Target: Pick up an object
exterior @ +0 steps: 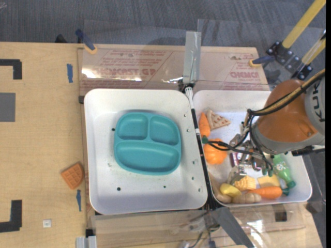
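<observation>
The arm reached in from the right, its orange band hanging over the right bin, and the gripper sat low among the toy food heaped there. Whether the fingers were apart or together could not be told — cables and metal parts cluttered that spot, and nothing could be seen clamped between them.

The right bin held the objects to be picked. An orange piece lay at its left side, just left of the gripper, with a smaller orange wedge above it against the bin's left wall. A toy pizza slice lay near the upper left corner. Along the front edge sat a yellow lump, a pale yellow block, a tan piece and a carrot, all close together. A green bottle-like item lay towards the right, partly under the arm.

The left bin carried a teal divided plate with three compartments, lying flat near the middle.

On the wooden counter, left of the bins, a small orange waffle-like piece lay well apart from everything else.
</observation>
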Motion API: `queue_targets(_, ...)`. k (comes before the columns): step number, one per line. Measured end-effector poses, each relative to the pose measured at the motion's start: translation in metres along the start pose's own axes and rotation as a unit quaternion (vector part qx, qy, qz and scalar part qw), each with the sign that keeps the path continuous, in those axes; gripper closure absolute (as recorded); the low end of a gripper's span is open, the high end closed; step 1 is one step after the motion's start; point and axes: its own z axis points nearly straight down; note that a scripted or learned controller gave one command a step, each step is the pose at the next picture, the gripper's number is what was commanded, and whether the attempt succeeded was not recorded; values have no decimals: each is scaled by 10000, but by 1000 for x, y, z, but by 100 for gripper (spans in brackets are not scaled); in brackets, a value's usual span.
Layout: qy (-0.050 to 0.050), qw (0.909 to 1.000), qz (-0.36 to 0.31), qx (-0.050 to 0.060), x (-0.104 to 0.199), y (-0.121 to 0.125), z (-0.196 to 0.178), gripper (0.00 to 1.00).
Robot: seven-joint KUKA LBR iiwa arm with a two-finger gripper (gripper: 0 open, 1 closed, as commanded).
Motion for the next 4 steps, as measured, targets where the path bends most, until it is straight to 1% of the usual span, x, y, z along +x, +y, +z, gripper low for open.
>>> queue_targets(1, 1, 9997, 228, 12, -8, -50, 1, 0)
queue_targets(2, 26, 9955, -950, 7, -96, -89, 3, 0)
queue_targets(3, 30, 9970, -771, 3, -101, -109, 4, 0)
queue_targets(4, -35, 9970, -777, 10, -105, -107, -10, 100)
